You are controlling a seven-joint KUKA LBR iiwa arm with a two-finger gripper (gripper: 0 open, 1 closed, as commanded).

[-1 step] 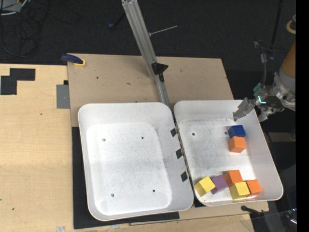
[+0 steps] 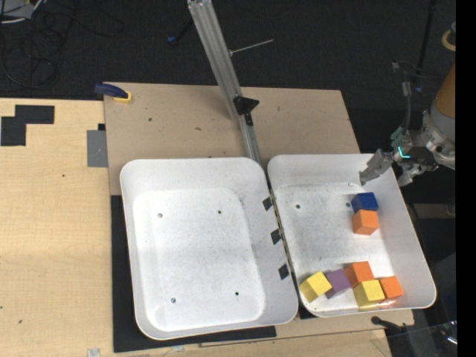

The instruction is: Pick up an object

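Blocks lie loose below the claw (image 2: 387,162), blue block (image 2: 364,201) nearest, presumably scattered for grabbing; its grip I cannot tell.

white bins (image 2: 149,177), blue block (image 2: 364,201), orange block (image 2: 364,222)

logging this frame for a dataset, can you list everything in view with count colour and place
bins: 2, white, side by side on the bench
blue block: 1, blue, right bin, upper right
orange blocks: 3, orange, one just below the blue block, two in the cluster at the right bin's lower edge
yellow blocks: 2, yellow, same cluster
purple block: 1, purple, same cluster, beside a yellow block
metal rail: 1, grey, slanting down to the gap between the bins
end effector: 1, grey, over the right bin's upper right rim
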